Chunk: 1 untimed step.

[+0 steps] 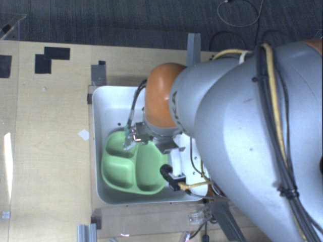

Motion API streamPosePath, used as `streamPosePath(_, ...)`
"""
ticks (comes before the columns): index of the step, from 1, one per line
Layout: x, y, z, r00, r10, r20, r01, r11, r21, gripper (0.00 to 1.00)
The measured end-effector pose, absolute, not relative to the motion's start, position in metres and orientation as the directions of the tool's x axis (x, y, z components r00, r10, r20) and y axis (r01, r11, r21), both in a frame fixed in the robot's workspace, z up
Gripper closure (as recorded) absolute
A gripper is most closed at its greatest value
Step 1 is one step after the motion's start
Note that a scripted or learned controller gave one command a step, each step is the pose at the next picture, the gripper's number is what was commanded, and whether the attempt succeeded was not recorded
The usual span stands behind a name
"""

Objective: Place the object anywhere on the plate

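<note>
The plate [123,168], green and divided into compartments, lies in the white bin [108,102] directly under the gripper [135,135]. I cannot tell the gripper's state or see any object; a release could land on a divider ridge and roll off.

I see no readable text, label, brand, number or sign anywhere. Black patches on the bench [45,135] are blank shapes. My arm [242,135], the white bin [108,102] and the green plate [123,168] carry no visible markings.
</note>
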State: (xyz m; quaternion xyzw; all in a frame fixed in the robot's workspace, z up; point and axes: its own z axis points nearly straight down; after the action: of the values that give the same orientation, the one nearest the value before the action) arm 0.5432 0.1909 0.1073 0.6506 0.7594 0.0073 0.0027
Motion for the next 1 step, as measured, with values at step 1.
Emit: streamPosePath(1, 0.5654, 0.1376, 0.1033, 0.091, 0.996, 0.023, 0.995, -0.092, 0.034, 0.0)
